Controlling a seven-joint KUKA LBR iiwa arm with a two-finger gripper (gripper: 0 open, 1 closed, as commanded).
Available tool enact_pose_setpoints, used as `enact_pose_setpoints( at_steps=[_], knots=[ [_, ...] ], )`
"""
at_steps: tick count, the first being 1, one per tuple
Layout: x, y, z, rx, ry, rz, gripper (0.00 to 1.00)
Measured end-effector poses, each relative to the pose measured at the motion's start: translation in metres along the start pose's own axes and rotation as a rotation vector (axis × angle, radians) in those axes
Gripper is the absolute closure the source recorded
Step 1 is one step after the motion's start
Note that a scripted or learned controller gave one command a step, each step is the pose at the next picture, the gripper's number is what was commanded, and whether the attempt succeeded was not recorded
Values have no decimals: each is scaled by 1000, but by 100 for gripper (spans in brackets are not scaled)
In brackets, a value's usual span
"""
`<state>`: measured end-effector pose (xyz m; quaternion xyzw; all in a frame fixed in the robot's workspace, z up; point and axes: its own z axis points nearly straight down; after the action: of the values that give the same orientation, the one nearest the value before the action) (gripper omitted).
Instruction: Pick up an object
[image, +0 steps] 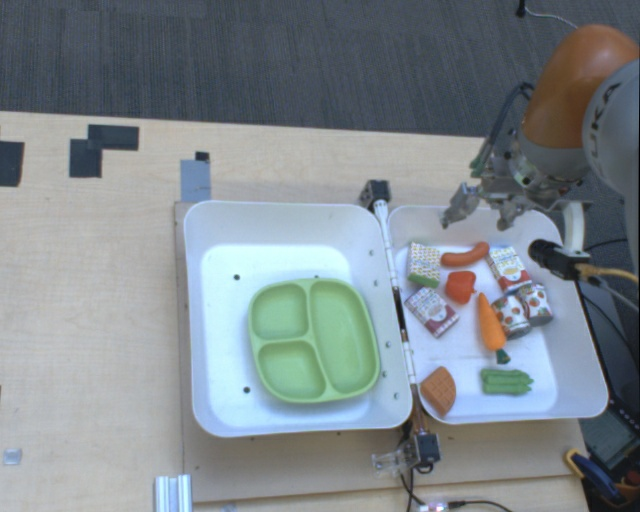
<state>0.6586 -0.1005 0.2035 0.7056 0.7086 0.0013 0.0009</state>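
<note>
Two white bins (200, 300), one green plate (314, 340)

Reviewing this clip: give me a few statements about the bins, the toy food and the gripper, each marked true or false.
1. The green plate lies in the left bin. True.
2. The carrot lies on the plate. False: it lies in the right bin, among the other toy food.
3. The gripper holds the sausage. False: it hangs above the bin's far edge with nothing between its fingers.
4. The green bean pod lies nearer the camera than the carrot. True.
5. The plate has three compartments. True.
</note>
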Motion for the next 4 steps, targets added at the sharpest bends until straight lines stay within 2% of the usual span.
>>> enact_pose_setpoints(
  at_steps=[1, 2, 3, 4],
  knots=[
    [-5, 12, 105, -9, -2, 1, 0],
    [11, -52, 112, -17, -2, 3, 0],
    [14, -50, 100, -22, 1, 1, 100],
    [14, -50, 101, -21, 1, 1, 0]
  ],
)
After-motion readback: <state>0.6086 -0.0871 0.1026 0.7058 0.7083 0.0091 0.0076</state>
